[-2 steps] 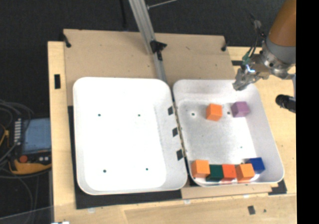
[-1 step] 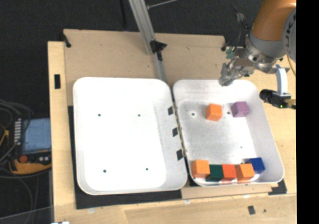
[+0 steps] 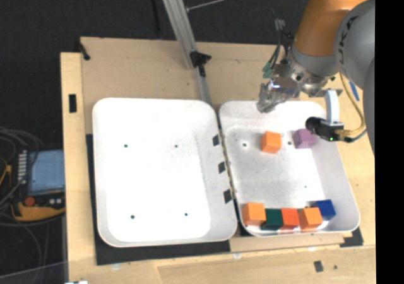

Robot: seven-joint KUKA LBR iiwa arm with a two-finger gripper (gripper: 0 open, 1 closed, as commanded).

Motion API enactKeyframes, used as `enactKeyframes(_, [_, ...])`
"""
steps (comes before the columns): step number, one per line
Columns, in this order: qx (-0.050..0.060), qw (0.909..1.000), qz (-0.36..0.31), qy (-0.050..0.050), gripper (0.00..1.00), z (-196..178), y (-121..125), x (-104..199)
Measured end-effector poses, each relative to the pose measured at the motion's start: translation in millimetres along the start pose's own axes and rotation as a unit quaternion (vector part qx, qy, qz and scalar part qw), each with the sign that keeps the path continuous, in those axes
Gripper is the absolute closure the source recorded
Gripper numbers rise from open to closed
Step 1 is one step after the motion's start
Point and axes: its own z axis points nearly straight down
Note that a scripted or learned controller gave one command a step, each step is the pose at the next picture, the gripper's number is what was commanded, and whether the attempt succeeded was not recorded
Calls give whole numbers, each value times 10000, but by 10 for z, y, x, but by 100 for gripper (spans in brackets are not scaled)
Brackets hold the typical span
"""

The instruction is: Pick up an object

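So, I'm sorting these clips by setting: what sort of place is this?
Most likely a robotics lab test bench: a grey and orange arm reaches over two white bins, small coloured blocks lie in the right one, and cabling trails on the dark floor.

A pale wooden bench (image 3: 142, 74) carries two shallow white bins side by side: the left bin (image 3: 158, 169) toward its left edge, the right bin (image 3: 284, 172) toward its right. A grey metal pole (image 3: 180, 14) slants up from the bench's far edge, just behind the gap between the bins. Off the bench's left edge sits a blue box (image 3: 45, 172) among dark cables (image 3: 12, 150).
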Motion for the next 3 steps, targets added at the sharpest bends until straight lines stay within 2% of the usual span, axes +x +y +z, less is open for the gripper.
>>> enactKeyframes(1, [1,10000,-1,5,100,48,72,423])
enactKeyframes(2, [10,10000,-8,9,100,74,39,985])
enactKeyframes(3, [-12,10000,-14,9,100,121,177,1574])
